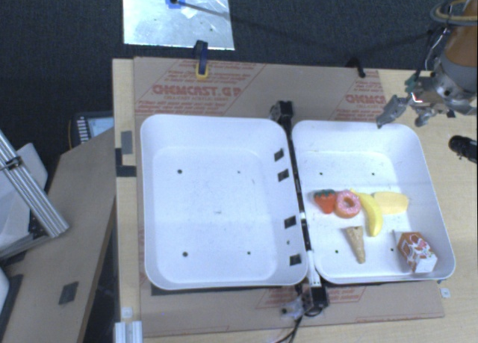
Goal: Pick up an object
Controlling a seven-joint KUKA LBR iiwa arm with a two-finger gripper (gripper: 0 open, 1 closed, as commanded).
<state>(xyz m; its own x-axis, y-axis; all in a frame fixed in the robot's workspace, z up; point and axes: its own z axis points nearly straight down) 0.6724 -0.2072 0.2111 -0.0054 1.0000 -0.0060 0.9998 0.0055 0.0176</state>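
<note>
The right bin (414, 155) holds several small items in its front half. A pink donut (347, 204) lies between an orange-red piece (324, 199) and a yellow banana (371, 215). A pale yellow piece (391, 201) touches the banana's far end. A tan cone (357, 243) lies nearer the front, and a red-and-white box (416, 252) sits in the front right corner. My gripper (407, 112) hangs over the bin's back right corner, well away from the items. It is open, with nothing between its fingers (389, 113).
The left bin (149, 184) stands beside the right one, joined by a black clip strip (291, 192). Both rest on a cardboard sheet (246, 87). A shiny plate (178, 5) lies at the back, and a metal rail (30, 192) stands at the left.
</note>
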